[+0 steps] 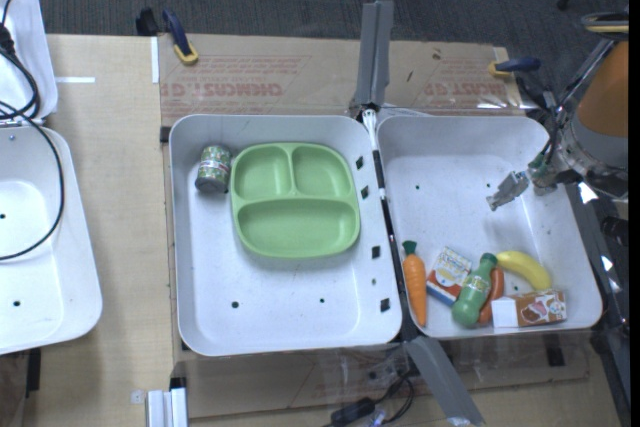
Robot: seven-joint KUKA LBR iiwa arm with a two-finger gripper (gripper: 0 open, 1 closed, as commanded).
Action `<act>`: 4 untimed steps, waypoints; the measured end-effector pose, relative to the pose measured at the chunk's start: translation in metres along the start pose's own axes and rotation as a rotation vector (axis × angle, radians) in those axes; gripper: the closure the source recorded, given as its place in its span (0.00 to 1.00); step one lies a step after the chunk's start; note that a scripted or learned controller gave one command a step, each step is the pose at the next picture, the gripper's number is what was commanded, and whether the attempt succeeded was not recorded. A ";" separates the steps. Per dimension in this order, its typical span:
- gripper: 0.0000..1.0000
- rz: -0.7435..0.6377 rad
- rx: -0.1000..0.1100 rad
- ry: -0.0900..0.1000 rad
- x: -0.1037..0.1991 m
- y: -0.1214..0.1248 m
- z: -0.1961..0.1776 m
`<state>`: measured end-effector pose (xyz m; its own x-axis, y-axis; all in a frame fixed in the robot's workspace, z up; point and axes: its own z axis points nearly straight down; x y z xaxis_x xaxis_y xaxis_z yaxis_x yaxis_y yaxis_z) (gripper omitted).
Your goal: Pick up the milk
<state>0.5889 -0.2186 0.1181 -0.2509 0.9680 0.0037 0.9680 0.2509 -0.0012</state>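
Looking down, I see the right bin (480, 155) with food crowded along its near wall; my jaws (508, 190) hang over bare floor, their spread unreadable. The milk (446, 275) lies wedged between carrot (415, 287) and green bottle (473, 293).

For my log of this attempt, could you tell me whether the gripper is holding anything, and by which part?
Nothing is held: the gripper hovers over bare floor of the right bin, apart from the milk.

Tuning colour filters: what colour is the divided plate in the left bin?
Light green, plain; the plate shows clearly in the camera view.
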 end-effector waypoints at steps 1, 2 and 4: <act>0.00 0.051 0.001 -0.003 0.083 -0.039 0.025; 0.00 0.052 0.001 -0.003 0.083 -0.039 0.024; 0.00 0.293 0.001 0.006 0.029 -0.064 0.028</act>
<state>0.5200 -0.2065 0.0903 0.0394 0.9992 0.0090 0.9992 -0.0393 -0.0038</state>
